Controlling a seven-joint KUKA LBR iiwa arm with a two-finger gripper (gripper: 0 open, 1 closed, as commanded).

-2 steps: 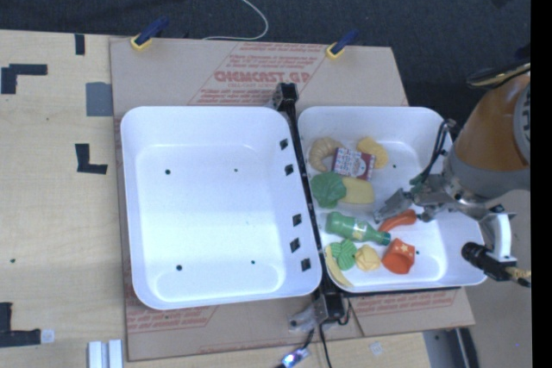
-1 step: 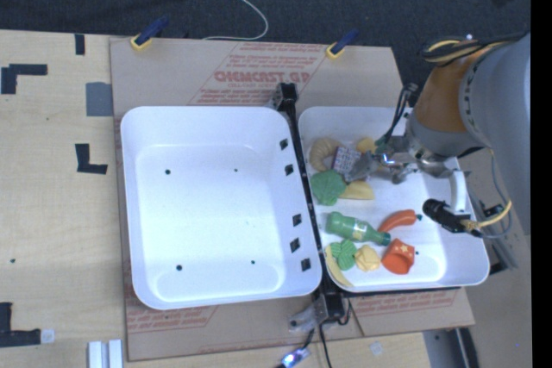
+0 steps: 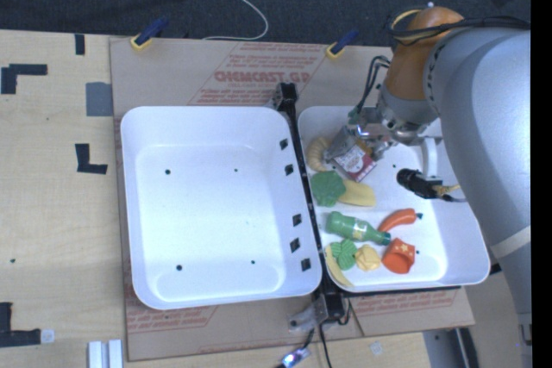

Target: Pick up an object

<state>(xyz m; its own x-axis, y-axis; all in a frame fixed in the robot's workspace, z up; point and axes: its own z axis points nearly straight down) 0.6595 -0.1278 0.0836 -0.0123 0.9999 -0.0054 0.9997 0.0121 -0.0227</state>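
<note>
Pincer (image 3: pixel 355 152) above right bin (image 3: pixel 461 258) holding one green bottle (image 3: pixel 355 227), two peppers (image 3: pixel 398 238)

Small plastic toy foods (image 3: pixel 362 220) lie clustered in the right white bin (image 3: pixel 457 258): green bottle (image 3: pixel 355 227), orange-red pepper (image 3: pixel 398 220), red block (image 3: pixel 398 256), green leaf (image 3: pixel 327 188).

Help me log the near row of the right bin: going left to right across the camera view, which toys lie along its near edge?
Green leafy toy → small yellow toy → red toy. The green bottle lies just behind them and spans the first two, so I leave it out.
</note>
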